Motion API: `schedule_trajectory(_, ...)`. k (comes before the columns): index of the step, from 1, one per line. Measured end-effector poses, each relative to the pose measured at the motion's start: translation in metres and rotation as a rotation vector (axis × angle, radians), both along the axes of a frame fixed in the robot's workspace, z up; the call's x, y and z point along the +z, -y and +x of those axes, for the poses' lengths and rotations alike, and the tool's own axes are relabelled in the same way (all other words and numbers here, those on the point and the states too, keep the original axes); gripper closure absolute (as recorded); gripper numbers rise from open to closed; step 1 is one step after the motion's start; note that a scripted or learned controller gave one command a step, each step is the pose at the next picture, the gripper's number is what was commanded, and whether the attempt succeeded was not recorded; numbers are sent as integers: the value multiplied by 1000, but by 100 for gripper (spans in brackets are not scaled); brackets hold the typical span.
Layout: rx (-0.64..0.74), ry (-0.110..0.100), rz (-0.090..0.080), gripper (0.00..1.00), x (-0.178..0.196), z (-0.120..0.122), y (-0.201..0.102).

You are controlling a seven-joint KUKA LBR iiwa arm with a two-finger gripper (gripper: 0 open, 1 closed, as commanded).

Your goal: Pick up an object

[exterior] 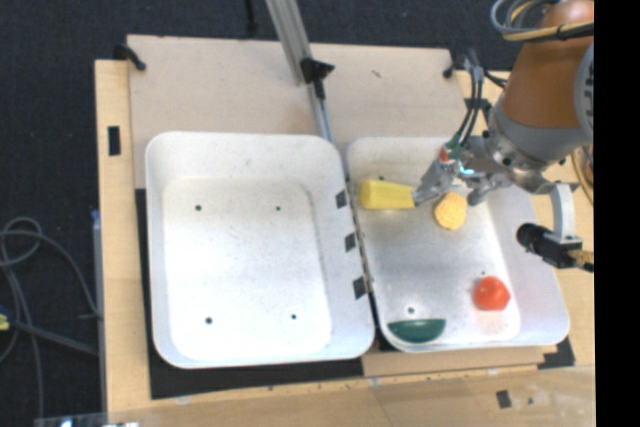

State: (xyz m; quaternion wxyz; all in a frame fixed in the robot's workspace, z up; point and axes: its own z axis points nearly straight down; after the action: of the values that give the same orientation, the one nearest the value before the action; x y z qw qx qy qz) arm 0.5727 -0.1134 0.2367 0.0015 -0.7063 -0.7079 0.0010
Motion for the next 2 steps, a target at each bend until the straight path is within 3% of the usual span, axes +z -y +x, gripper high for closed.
schedule_trajectory(1, -2, 6, -1, 0, 3, 1, 0)
schedule_trajectory(2, -4, -1, -2, 0, -61, 1, 2)
